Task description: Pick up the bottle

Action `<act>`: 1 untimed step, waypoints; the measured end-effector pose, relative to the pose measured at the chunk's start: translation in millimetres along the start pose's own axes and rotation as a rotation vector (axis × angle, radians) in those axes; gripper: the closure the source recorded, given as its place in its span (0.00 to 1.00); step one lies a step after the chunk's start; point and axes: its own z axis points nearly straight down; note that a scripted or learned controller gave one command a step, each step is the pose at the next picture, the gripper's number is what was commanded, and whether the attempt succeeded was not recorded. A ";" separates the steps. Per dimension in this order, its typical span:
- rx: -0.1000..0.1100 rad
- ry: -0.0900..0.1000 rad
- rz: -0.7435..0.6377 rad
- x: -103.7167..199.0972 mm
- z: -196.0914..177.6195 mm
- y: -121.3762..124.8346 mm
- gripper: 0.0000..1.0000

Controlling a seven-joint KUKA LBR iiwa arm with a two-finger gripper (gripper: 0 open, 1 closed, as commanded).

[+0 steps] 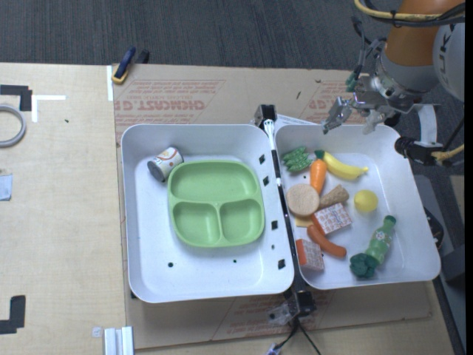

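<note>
A small green bottle (381, 238) lies tilted in the right bin (414, 176), near its front right corner, next to a piece of broccoli (362, 265). My gripper (356, 117) hangs over the back edge of the right bin, well away from the bottle. Its two fingers (336, 117) are spread open with nothing between them.
The right bin also holds a banana (344, 166), a carrot (317, 174), a lemon (365, 200), a round bun (303, 199), green beans (295, 158) and other toy food. The left bin (140, 235) holds a green divided plate (216, 203) and a small can (164, 162).
</note>
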 end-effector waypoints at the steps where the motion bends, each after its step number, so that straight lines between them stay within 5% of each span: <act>1: -0.001 -0.001 -0.002 -0.4 -9.7 0.4 1.00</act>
